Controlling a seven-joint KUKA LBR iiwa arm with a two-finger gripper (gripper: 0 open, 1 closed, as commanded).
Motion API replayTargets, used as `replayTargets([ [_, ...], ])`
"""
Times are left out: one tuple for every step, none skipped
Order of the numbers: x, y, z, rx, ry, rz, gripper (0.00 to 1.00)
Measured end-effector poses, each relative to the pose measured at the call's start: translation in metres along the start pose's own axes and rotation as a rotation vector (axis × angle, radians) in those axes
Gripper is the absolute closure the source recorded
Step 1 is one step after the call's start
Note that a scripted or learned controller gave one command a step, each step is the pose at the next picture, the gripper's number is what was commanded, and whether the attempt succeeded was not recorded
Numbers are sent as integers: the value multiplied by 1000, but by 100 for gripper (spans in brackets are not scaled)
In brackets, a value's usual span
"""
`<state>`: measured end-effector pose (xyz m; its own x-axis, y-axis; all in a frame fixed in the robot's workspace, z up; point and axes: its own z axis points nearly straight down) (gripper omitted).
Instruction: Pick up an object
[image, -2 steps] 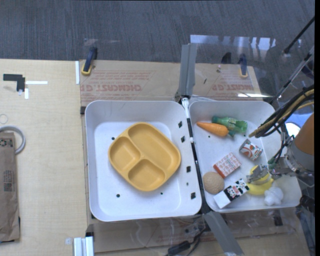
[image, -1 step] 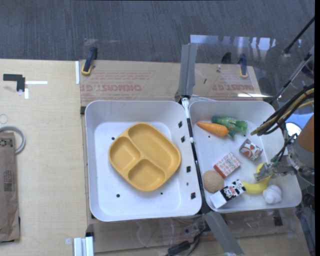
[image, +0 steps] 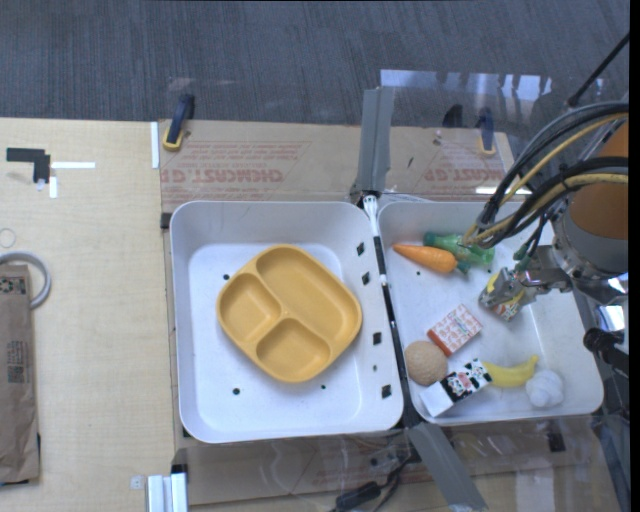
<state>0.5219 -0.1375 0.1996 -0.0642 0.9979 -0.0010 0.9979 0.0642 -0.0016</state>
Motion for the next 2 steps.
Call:
replayTargets([
  [23,0,-7,1,0,-43,100],
  [-8,-14,-9,2,0,-72,100],
])
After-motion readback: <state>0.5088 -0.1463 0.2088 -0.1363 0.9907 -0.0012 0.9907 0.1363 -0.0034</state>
